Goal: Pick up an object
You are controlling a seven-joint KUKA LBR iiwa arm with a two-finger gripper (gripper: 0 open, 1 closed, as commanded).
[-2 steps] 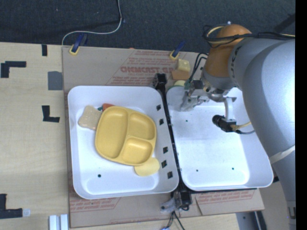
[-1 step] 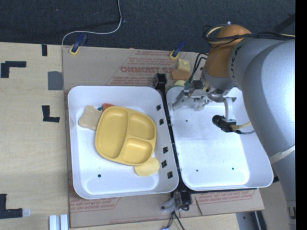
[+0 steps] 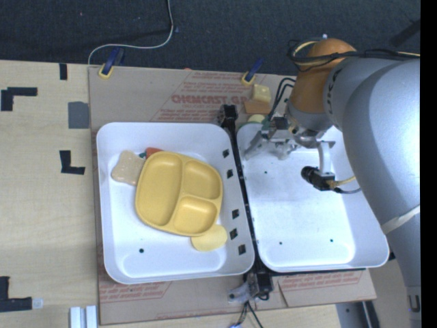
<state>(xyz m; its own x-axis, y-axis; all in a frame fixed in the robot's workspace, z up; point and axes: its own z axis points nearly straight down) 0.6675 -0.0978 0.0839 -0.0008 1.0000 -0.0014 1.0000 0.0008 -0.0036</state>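
1. A yellow divided tray (image 3: 179,193) lies in the left bin (image 3: 116,251), tilted, taking up most of its floor.
2. A pale beige piece (image 3: 125,169) sits against the tray's upper-left edge; a small yellow disc (image 3: 209,238) touches its lower-right edge, and a red scrap (image 3: 153,152) peeks out above it.
3. The gripper (image 3: 274,140) hangs over the top-left corner of the right bin (image 3: 307,251); how far it is open, or whether it grasps anything, cannot be made out.
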